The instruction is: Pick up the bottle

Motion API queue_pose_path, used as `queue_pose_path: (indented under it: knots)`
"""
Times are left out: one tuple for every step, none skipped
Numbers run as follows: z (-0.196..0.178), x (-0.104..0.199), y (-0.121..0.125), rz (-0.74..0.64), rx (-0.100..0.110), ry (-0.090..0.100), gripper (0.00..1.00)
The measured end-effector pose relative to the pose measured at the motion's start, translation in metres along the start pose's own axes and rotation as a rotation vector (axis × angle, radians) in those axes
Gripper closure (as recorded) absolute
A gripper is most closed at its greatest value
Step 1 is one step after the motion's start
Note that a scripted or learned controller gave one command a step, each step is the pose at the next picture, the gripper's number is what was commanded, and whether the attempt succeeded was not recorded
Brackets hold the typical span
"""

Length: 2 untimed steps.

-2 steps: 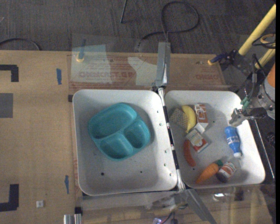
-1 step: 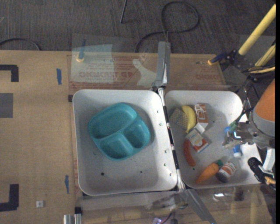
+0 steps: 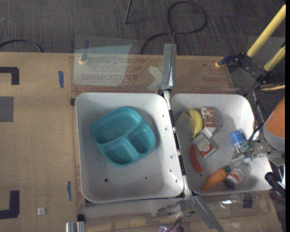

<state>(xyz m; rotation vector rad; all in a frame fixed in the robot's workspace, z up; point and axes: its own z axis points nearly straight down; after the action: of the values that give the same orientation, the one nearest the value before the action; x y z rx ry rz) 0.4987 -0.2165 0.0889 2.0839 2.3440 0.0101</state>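
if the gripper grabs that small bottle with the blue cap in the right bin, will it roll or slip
Probably both. The bottle looks round and lies on its side, so a nudge may roll it across the right bin. Its smooth-looking body may slip between fingers. It seems small, so likely light.

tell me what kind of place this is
Probably a robotics lab bench set up for pick-and-place trials: two white bins side by side on a taped board, toy food such as a carrot, and loose cables on carpet.

Two white bins on the bench
A teal divided plate [image 3: 123,141] lies in the left bin [image 3: 90,181]; the right bin [image 3: 235,102] holds a banana [image 3: 196,121], carrot [image 3: 215,179], sausage [image 3: 195,158] and small cartons [image 3: 205,145].
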Motion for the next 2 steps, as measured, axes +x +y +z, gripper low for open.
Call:
queue_pose_path:
  knots:
    - [-0.164, 0.041, -0.005, 0.043, 0.006, -0.002, 1.00]
    - [-0.174, 0.039, -0.004, 0.045, 0.004, -0.005, 1.00]
